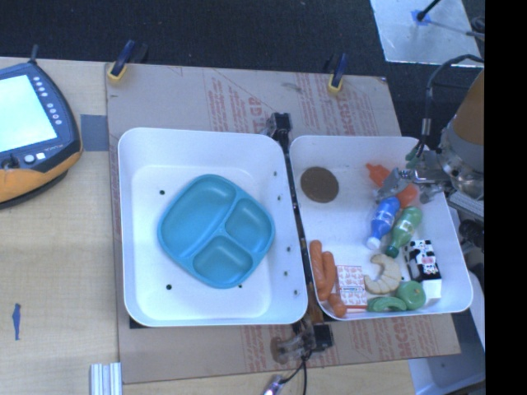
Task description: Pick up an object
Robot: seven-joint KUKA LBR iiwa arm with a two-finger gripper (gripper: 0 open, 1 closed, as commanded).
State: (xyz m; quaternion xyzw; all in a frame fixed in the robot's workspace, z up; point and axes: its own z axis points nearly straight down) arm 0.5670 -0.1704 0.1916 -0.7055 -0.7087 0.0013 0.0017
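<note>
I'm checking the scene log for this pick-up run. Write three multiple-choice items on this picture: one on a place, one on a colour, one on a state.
1. Where does the divided plate lie?
A. In the left bin
B. In the right bin
C. On the bare bench

2. What colour is the divided plate?
A. Red
B. Blue
C. Yellow

3. How does the blue bottle rest?
A. Standing on the brown disc
B. Lying in the left bin
C. Lying in the right bin beside the green bottle

Answers:
1. A, since the plate sits alone in the middle of the left bin.
2. B, since its whole surface is light blue.
3. C, since it lies on its side among the toys, next to the green bottle, just below the pincer.
</note>
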